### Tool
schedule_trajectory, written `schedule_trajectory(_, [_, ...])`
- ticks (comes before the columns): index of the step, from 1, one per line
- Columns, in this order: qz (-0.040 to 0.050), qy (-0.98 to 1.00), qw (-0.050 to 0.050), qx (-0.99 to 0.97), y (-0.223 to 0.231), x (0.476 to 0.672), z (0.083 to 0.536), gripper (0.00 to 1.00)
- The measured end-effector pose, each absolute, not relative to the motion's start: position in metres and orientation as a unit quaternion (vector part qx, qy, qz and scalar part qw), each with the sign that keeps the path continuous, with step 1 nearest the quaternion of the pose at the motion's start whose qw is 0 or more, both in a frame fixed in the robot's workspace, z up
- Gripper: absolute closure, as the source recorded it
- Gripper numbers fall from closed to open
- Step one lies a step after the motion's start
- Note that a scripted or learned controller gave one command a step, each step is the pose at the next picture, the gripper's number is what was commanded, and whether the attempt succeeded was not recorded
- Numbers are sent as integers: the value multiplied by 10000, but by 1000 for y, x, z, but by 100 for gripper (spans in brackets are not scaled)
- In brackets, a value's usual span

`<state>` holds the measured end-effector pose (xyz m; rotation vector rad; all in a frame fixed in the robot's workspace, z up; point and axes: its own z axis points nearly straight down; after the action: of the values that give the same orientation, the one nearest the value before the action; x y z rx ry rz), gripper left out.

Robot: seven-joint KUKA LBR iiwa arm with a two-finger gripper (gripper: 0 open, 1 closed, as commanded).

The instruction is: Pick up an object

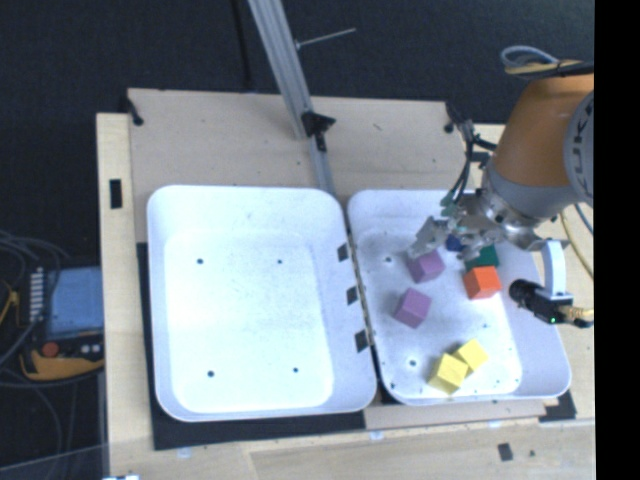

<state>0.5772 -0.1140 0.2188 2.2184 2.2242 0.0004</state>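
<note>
At the far left, off the bench, a blue box (76,301) sits among dark cables. The wooden bench (220,138) carries the left bin (250,203), a shallow white tray with a few small dark dots on its floor. A slim metal pole (285,58) slants down from the top of the view to the seam between the two bins. The right bin (385,218) holds all the blocks. Nearest the seam lies a purple block (411,307), and just above it, to its right, a second purple block (427,266) lies close under the gripper. Two yellow blocks, one lower left (449,372) and one upper right (472,354), sit touching near the bin's front edge. The gripper (452,233) hangs low over the back of the right bin, just above the upper purple block; how far its pincer stands open cannot be told, and nothing can be made out between its tips. Right of it an orange block (482,282) lies with a green block (486,256) touching its far side. The grey arm with its orange band (540,128) reaches in from the right.
</note>
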Motion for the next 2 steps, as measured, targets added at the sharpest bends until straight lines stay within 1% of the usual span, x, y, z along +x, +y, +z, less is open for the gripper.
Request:
schedule_trajectory(1, [5, 7073, 5, 7069, -114, 577, 219, 0])
schedule_trajectory(2, [-18, 7068, -13, 7074, -118, 584, 159, 0])
